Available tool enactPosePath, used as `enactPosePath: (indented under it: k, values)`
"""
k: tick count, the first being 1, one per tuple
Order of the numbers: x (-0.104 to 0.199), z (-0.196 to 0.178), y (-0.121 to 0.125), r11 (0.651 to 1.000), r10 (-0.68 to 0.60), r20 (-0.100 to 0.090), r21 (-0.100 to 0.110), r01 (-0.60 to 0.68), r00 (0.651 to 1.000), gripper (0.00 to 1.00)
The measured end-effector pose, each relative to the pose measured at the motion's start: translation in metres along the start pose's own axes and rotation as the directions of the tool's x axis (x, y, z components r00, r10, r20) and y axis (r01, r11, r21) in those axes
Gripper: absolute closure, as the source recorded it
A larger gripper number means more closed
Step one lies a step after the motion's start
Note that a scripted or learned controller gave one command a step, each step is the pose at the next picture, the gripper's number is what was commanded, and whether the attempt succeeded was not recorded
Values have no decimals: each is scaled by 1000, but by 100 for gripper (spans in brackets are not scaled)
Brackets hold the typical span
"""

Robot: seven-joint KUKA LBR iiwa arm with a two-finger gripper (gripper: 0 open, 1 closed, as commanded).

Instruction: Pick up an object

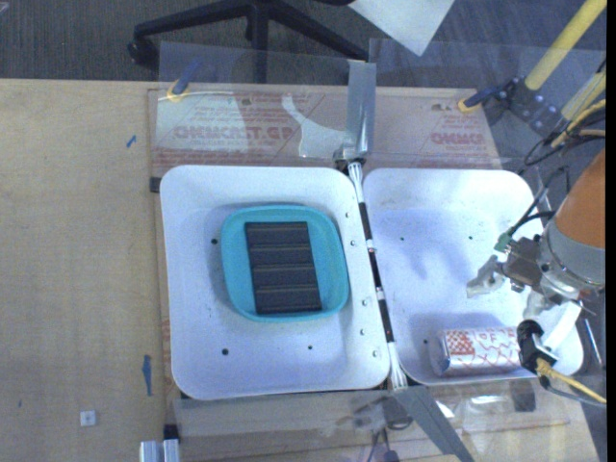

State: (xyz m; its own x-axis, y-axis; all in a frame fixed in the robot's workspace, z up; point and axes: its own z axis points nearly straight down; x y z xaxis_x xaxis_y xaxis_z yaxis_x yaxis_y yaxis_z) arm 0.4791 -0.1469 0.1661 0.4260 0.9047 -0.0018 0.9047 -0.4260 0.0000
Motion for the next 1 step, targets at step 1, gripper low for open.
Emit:
enactPosePath:
  k: [1]
  values:
    - [14,38,-7,965,-261,-3,3,261,965,0]
